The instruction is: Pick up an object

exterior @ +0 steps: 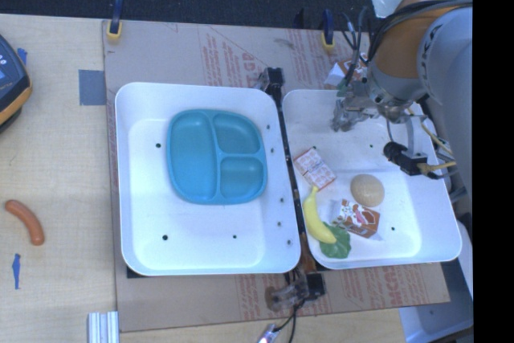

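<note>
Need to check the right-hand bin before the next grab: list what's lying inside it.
The right bin holds a banana lying over a green item, a small red-and-white packet, a round tan bun and a red carton. The gripper covers part of the far floor.

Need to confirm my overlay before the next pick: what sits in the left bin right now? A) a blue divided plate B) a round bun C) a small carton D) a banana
A: the blue divided plate lies alone in the left bin, while the banana is in the right bin.
</note>
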Robot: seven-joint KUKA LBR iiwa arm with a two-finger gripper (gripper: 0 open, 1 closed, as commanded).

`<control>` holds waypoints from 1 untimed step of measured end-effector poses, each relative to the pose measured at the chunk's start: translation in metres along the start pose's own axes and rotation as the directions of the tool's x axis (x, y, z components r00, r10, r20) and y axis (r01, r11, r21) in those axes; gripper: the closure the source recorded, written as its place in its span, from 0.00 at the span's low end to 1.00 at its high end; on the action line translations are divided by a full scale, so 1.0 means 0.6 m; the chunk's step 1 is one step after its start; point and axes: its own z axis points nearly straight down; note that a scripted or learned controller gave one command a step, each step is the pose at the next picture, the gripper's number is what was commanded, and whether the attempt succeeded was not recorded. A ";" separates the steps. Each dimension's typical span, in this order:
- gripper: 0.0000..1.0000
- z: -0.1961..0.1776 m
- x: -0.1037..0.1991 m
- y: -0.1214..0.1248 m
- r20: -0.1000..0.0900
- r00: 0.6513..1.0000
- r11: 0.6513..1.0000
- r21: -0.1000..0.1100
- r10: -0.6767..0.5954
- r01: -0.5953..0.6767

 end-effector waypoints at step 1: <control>1.00 -0.136 -0.075 -0.118 -0.001 1.000 1.000 0.008 0.002 -0.002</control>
